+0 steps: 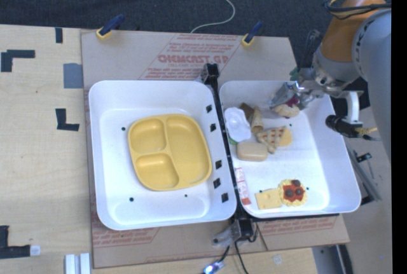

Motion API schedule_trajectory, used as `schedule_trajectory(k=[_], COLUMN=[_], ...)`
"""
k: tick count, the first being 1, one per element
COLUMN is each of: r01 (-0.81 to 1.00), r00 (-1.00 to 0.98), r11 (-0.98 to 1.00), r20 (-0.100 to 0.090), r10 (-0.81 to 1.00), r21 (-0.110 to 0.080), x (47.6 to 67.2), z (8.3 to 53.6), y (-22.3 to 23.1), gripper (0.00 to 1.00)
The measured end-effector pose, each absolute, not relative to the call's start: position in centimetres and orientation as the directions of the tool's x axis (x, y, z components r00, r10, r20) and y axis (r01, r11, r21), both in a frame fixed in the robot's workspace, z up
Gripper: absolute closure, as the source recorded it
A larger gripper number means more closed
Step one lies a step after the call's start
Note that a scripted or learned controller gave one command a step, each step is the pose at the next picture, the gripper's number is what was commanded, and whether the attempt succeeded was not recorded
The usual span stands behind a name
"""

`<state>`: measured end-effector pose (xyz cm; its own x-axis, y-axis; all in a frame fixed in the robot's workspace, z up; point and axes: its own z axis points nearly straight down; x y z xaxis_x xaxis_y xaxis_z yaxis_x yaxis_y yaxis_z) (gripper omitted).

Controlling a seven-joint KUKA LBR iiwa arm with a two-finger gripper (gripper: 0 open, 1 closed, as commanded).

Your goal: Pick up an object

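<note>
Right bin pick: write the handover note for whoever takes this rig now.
Gripper: low over the far part of the right white bin, at a small pale food piece; grasp unclear.
Other toy food in that bin: tan bread-like piece, waffle piece, pizza slice, yellow cheese square.
Left bin: yellow divided plate.
Done: approach. Left: confirm grip, lift.
</note>
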<state>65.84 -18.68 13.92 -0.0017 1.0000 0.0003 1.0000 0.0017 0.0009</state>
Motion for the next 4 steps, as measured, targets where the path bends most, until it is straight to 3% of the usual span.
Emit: schedule_trajectory(k=[2, 3, 4], r01=[1.000, 1.000, 1.000], r00=[-0.002, -0.005, -0.005], r11=[0.002, 0.005, 0.005], r20=[-0.001, 0.001, 0.001], r10=[1.000, 1.000, 1.000], r21=[0.004, -0.001, -0.003], x=[66.1, 64.8, 62.1], z=[22.7, 23.6, 23.3], y=[-19.6, -14.7, -9.7], gripper=[1.00, 1.00, 1.00])
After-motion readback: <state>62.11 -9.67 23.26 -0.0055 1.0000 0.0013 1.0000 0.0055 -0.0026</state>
